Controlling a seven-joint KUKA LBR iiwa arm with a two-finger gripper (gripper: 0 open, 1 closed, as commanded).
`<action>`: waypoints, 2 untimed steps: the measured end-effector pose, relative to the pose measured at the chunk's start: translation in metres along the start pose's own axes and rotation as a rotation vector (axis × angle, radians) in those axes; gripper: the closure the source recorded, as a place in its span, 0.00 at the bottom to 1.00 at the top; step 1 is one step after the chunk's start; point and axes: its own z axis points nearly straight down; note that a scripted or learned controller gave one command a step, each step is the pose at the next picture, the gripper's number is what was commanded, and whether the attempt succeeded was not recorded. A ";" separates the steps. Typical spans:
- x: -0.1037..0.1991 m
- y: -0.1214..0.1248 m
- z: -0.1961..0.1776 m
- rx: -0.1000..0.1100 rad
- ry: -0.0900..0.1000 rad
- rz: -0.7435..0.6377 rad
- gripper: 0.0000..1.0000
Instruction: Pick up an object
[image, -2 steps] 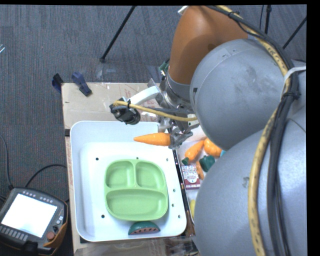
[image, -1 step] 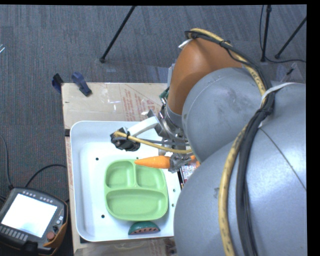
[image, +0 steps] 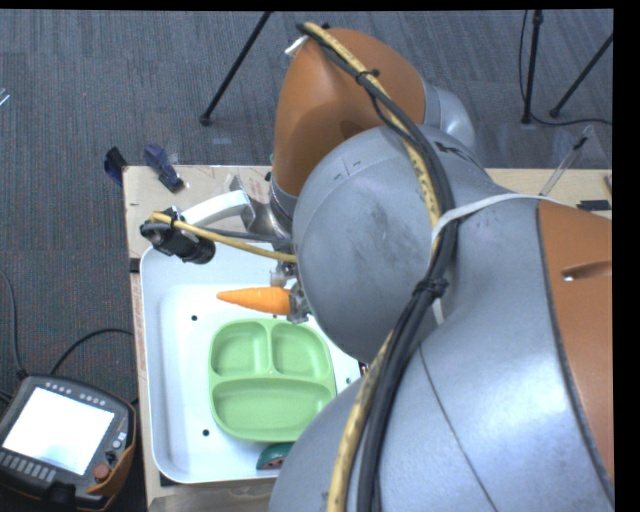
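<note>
Grey arm (image: 450, 330) hides gripper; carrot (image: 255, 298) beside it.

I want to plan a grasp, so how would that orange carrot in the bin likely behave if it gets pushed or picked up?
The carrot looks like a smooth, stiff toy, so it probably keeps its shape. Its round, tapered body would likely roll in an arc if nudged on the bin floor. The glossy, narrowing tip could slip from a pinch; its thick end seems safer.

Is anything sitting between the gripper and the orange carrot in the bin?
Nothing visible does. The orange toy carrot lies on the white bin floor, just above the green divided plate, its thick end right at the grey arm, which hides the gripper itself.
</note>
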 end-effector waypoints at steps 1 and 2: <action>0.001 0.004 -0.009 -0.002 -0.001 0.010 1.00; 0.001 0.004 -0.008 -0.003 -0.002 0.009 0.00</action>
